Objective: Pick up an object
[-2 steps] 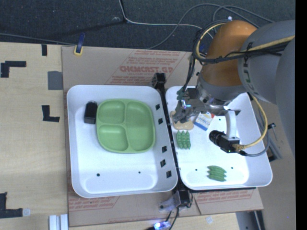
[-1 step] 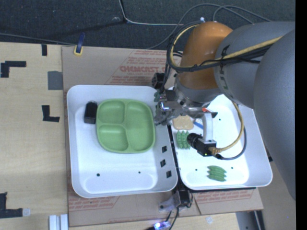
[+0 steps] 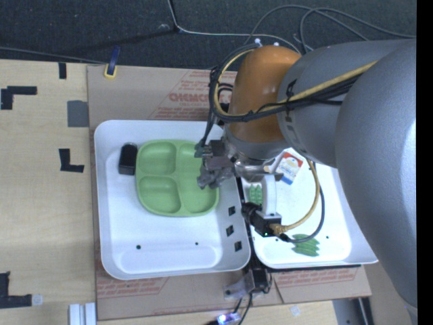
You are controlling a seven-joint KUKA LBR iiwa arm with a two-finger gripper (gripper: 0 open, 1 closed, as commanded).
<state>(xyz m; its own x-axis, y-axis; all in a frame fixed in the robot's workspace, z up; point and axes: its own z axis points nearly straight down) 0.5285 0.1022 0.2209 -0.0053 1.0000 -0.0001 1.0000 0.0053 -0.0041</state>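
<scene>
- Pincer (image 3: 211, 170) hangs over the right edge of the green plate (image 3: 164, 177) in the left bin (image 3: 111, 202).
- I cannot tell its grip.
- Go straight down and pinch the plate's rim, not the black block (image 3: 127, 159).

Two white bins (image 3: 108, 202), one green divided plate (image 3: 162, 181), one black block (image 3: 127, 159), one green toy (image 3: 306, 248).

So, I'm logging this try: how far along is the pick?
Done: the pincer is down at the right edge of the green divided plate in the left bin. In hand: nothing visibly held. Left: grip and lift something, perhaps the plate or the black block beside it.
</scene>
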